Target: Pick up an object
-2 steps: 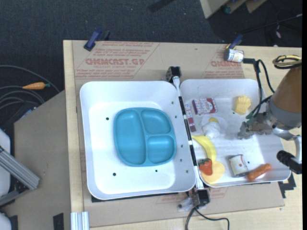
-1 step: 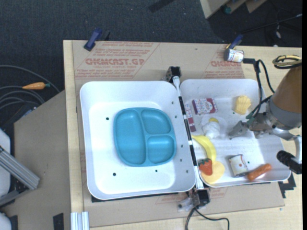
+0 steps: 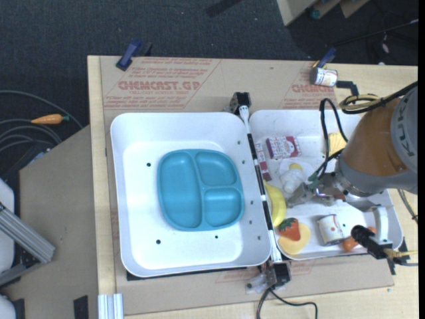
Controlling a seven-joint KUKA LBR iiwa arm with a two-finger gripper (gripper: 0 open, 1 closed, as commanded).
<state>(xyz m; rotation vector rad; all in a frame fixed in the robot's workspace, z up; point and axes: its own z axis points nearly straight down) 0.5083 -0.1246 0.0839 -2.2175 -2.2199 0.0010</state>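
Inside the right bin point(image 3: 292, 121), a pale crumpled thing point(image 3: 294, 177) lies near the middle, with the gripper point(image 3: 311, 190) just to its right and low over the floor. Whether they touch cannot be told, nor whether the gripper is open or closed. Nothing can be seen held in it.

A banana point(image 3: 276, 205) lies just left of them, running along the bin's left wall with little room between it and the rim. A pink packet point(image 3: 282, 146) lies flat beyond the crumpled thing, and a yellow piece point(image 3: 337, 141) sits farther right, near the arm point(image 3: 372, 145). Bare white floor shows between the packet and the far rim.

Toward the near rim the bin is crowded. A peach-coloured round toy point(image 3: 292, 235) sits in the near left corner, close to the banana's end. A small grey-and-white cup point(image 3: 329, 228) stands to its right, and an orange thing point(image 3: 350, 244) lies beside the cup, against the near wall.

The left bin point(image 3: 133, 178) holds a blue divided plate point(image 3: 199, 188) near its centre, with open white floor between the plate and every wall.
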